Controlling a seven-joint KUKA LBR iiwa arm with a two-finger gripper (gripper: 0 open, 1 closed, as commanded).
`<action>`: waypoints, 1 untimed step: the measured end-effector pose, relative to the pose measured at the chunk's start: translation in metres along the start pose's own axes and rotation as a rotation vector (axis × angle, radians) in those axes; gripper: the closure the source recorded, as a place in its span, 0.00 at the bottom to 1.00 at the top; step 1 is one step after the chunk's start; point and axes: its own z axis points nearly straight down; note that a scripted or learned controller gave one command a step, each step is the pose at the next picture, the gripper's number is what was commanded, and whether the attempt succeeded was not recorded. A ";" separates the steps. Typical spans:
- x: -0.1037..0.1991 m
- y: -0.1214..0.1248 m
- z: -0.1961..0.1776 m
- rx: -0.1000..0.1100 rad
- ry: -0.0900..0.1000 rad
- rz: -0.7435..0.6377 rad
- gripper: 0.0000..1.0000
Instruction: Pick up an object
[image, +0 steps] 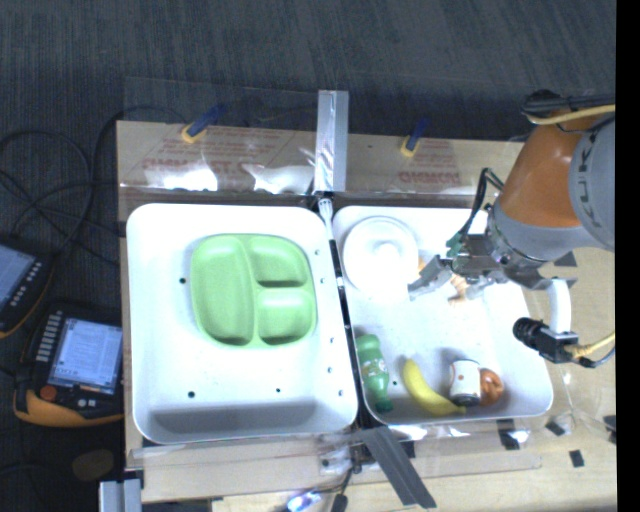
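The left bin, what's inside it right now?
The left bin holds a green divided tray lying flat with nothing in its compartments. Whatever is under the tray is covered.

The arm (560, 190) runs out past the right edge, so only its orange band and grey wrist can be made out. Under the wrist, the gripper (445, 275) is a small blur; how its fingers stand can't be read, and a small orange-tan bit (457, 290) beside it is too tiny to name. By the right bin's (500, 405) front edge, a small white and reddish object (472, 381) is too indistinct to identify. Left of the bench, a dark tablet (15, 285) is cut off.
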 end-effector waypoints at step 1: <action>-0.023 -0.062 0.095 0.000 0.003 -0.036 0.00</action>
